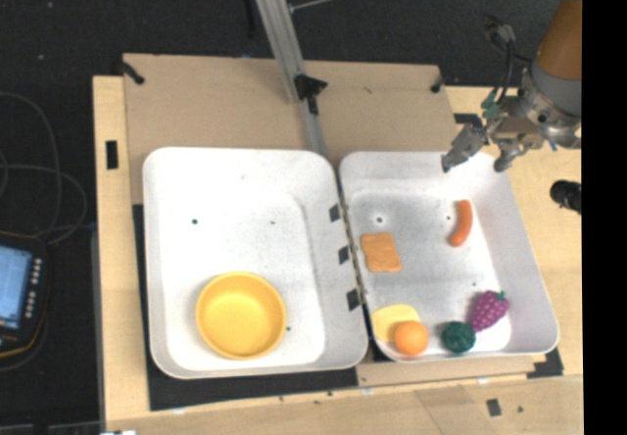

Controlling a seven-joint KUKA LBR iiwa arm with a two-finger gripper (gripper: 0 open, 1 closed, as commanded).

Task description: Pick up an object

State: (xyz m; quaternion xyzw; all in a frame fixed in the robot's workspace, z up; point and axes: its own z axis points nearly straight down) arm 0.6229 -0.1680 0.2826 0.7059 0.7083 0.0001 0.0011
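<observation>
White bins sit side by side on the bench [113,227]; in the left bin [176,188] we see a yellow bowl [241,314] near the front; in the right bin [411,178] we see an orange sausage [459,223] near the right wall, a tan cracker [380,252] near the left wall, and along the front a yellow slice [392,315], an orange [410,337], a green lump [457,336] and purple grapes [488,309]; the gripper [478,157] hangs over the right bin's back right corner, fingers spread and holding nothing.
</observation>
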